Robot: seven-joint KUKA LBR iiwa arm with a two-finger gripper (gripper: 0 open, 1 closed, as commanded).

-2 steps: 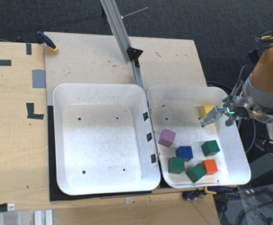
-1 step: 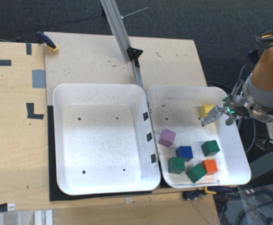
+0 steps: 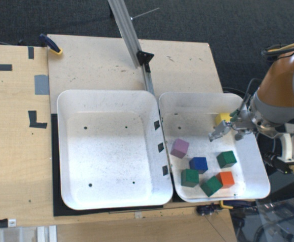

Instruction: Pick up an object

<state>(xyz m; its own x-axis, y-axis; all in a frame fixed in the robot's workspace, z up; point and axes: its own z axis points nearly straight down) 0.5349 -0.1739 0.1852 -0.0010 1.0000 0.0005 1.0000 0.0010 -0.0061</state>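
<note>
Grey arm (image 3: 275, 92) with orange band reaches in from right, wrist angled down-left over right bin (image 3: 187, 102). Gripper (image 3: 222, 130) fingers: can't tell whether spread or closed. Yellow block (image 3: 222, 118) just behind fingers. Below them: green cubes (image 3: 226, 159), blue cube (image 3: 198, 164), orange cube (image 3: 227, 178); purple cube (image 3: 180, 147) left.

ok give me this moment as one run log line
arm: over right bin | end effector: near yellow block, far side | grasp: unconfirmed | loose: purple block, blue block, orange block
</note>
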